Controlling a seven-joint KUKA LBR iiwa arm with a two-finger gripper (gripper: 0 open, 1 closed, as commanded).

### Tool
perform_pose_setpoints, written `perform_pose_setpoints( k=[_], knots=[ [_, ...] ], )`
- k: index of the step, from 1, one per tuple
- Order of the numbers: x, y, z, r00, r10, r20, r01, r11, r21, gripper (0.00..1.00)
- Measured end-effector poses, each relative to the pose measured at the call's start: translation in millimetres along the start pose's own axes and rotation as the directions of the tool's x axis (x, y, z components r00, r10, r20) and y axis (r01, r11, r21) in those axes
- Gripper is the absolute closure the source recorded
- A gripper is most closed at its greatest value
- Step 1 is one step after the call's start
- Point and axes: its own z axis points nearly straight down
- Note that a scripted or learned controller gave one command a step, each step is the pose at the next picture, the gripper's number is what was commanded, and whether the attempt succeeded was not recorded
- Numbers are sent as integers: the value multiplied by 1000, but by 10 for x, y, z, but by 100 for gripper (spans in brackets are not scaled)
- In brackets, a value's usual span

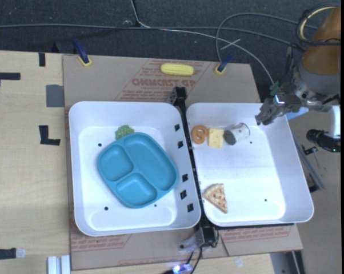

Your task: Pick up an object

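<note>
1. We're at the approach step: the gripper (pixel 266 114) hangs over the right bin's (pixel 275 170) far right rim, and we can't tell its state.
2. Nearest target is the can (pixel 236 133), lying just beside the cheese (pixel 216 137) and donut (pixel 199 134); pizza (pixel 216 197) sits well apart.
3. Next we'd guess: slide left, drop over the can.

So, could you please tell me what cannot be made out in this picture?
- End effector: small and blurred in the camera view, over the right bin's far rim.
- Arm: cut off by the right edge.
- Green item: partly behind the blue tray; too small to identify.
- Grey cylinder: blurred; identity unclear.
</note>
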Motion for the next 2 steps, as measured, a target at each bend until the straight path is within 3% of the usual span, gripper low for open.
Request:
perform_pose_setpoints(
  k=[1,2],
  knots=[
    [3,9,-390,1000,0,-1,0,1000,1,100],
    [488,-1,-375,1000,-3,-1,3,1000,5,100]
  ],
)
